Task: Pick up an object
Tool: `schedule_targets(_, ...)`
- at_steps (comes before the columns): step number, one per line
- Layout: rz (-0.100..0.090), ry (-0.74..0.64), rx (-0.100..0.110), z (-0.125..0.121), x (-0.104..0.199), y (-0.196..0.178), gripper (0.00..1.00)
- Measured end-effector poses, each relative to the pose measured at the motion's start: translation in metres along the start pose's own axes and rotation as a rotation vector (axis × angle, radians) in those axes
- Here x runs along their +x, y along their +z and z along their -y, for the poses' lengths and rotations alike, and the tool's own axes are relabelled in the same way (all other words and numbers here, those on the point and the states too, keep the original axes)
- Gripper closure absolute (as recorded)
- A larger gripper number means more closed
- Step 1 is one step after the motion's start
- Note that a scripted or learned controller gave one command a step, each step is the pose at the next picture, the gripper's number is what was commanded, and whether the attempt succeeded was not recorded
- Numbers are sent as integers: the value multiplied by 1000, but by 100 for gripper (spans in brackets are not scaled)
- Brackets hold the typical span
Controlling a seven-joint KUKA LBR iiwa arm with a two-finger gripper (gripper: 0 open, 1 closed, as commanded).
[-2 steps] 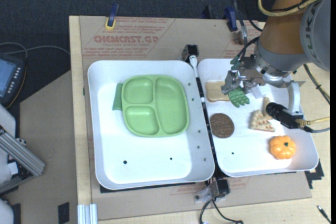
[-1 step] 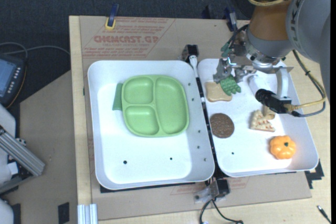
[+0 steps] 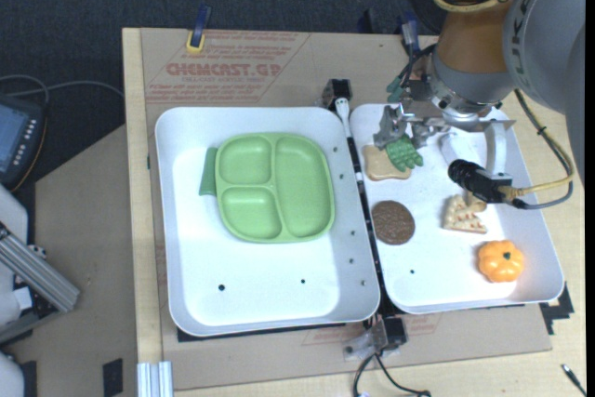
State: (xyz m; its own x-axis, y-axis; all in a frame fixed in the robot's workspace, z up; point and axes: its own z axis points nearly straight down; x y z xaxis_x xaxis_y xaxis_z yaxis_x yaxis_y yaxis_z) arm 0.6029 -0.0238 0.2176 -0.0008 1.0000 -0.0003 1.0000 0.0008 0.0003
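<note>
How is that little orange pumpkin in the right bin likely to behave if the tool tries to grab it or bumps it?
The small orange pumpkin looks rounded and lobed, so it may roll or scoot across the smooth floor of the right white bin when nudged. Its glossy, plastic-like skin suggests it is light and somewhat slippery. It sits apart from the other items, so a push would probably move it alone.

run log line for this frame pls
gripper: low in right bin, over green toy | nearby: tan cookie, brown disc, pumpkin | left bin: green tray | grasp: unconfirmed

Green divided plate (image 3: 275,187); brown cookie (image 3: 393,222); orange pumpkin (image 3: 501,260); white bins (image 3: 186,284).
</note>
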Motion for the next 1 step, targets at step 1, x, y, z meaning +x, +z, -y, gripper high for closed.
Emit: schedule_targets(1, 0, 0, -4, -4, -1, -15, 100)
